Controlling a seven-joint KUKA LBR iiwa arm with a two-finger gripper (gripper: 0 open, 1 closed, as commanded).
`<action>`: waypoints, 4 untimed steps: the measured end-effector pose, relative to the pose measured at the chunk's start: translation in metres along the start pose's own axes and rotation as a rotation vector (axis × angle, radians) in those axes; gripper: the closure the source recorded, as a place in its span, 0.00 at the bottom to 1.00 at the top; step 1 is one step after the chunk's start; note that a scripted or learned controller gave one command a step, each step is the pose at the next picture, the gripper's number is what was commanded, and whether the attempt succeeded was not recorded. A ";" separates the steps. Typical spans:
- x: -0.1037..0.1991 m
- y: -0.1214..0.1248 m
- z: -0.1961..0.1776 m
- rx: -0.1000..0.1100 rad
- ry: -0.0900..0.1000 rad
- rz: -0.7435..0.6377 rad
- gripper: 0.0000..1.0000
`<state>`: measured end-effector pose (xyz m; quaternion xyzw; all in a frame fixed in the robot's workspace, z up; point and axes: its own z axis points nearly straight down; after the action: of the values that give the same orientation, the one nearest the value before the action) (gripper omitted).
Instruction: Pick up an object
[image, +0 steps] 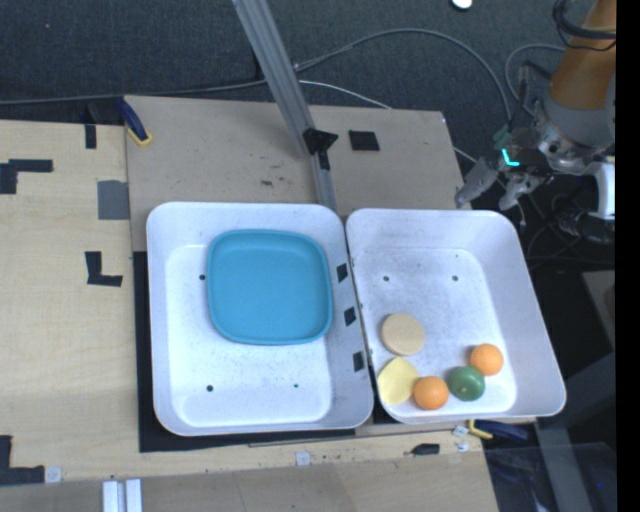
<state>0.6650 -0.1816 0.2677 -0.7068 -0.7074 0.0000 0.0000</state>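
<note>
Two white bins sit side by side on the tabletop (60, 300) — the left bin (170, 330) holds a blue plate (268, 286), the right bin (470, 270) five small pieces near its front: a tan disc (403, 334), a yellow piece (397, 381), two orange balls (431, 393) and a green one (465, 382). The claw (497, 185) hangs spread wide beyond the right bin's far corner — holding nothing.

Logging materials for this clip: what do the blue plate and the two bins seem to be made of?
Blue plate: likely plastic, matte; uniform colour, soft rounded rim, no glare. Left bin and right bin: probably thin moulded plastic, slightly glossy; rounded corners, smooth white walls with dark scuff specks. Neither can be confirmed by look alone.
</note>
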 end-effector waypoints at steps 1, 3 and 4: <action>0.000 0.000 0.000 0.000 0.000 0.000 0.00; -0.005 0.003 0.105 0.005 0.001 0.000 0.00; -0.003 0.003 0.148 0.004 0.000 0.000 0.00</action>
<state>0.6684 -0.1848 0.1200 -0.7068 -0.7074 0.0013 0.0017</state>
